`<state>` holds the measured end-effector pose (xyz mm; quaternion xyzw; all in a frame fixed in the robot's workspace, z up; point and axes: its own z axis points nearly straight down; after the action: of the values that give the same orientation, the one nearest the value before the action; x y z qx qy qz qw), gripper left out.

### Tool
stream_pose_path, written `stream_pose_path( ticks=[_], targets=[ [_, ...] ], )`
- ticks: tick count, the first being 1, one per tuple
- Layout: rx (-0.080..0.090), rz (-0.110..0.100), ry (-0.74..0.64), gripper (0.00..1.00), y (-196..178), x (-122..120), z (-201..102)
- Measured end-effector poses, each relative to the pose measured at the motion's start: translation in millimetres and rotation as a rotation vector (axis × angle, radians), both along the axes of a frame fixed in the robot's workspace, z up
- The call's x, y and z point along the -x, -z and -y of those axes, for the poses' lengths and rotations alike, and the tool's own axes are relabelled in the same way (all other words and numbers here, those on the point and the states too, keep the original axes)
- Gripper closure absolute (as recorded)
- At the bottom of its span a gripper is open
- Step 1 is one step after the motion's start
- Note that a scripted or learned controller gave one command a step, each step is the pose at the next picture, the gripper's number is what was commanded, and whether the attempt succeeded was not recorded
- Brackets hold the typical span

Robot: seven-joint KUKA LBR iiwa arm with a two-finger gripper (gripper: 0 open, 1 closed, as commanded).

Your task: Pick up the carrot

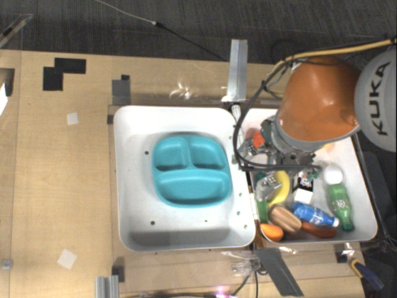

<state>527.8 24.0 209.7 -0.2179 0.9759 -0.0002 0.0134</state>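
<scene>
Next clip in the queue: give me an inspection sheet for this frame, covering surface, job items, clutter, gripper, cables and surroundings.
Surface: wooden bench bearing left bin and right bin, side by side.
Job's things: carrot, orange, at the right bin's near left corner, lying free.
Clutter: teal divided plate in the left bin; banana, blue bottle, green bottle, hot dog bun in the right bin.
Grippers: gripper low over the right bin, beneath the arm's orange band; jaws hidden.
Cables: black cables looping beside the wrist.
Surroundings: dark floor beyond the bench.
</scene>
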Motion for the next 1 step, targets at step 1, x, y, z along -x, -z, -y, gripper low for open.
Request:
stream_pose_path(
  ticks=[1],
  targets=[
    [0.003, -0.020, 0.011, 0.00, 24.6, 27.3, -16.0]
  ],
)
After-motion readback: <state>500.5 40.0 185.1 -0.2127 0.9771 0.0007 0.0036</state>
